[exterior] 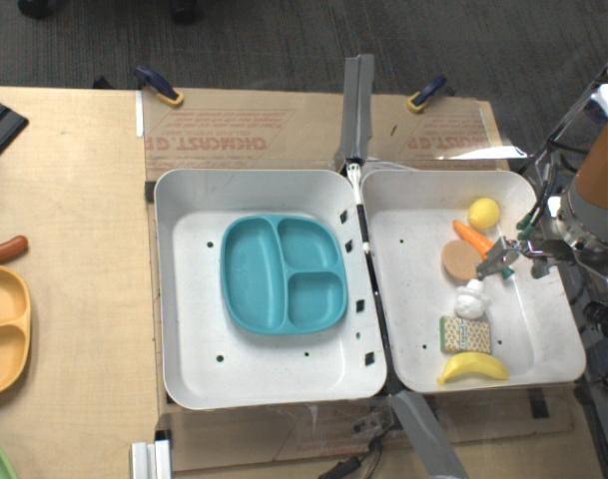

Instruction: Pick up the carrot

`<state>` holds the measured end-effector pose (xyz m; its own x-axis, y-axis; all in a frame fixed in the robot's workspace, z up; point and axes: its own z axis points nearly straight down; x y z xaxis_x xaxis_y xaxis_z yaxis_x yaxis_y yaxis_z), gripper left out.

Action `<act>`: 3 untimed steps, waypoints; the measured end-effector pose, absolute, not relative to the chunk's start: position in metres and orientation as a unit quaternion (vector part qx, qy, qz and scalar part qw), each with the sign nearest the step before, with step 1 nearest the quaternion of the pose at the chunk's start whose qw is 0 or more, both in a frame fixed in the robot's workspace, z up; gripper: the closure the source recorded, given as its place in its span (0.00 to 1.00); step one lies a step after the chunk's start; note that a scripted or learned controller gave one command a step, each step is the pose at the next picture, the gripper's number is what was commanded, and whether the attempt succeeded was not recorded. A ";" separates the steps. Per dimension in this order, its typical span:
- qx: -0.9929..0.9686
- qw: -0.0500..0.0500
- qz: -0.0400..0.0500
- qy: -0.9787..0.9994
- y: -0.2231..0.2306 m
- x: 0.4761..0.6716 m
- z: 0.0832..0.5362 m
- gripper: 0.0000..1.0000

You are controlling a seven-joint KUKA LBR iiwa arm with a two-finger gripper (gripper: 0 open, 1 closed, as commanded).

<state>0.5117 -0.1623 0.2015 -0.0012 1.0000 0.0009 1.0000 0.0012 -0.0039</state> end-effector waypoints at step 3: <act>-0.615 0.001 -0.001 -0.788 -0.219 0.587 0.100 1.00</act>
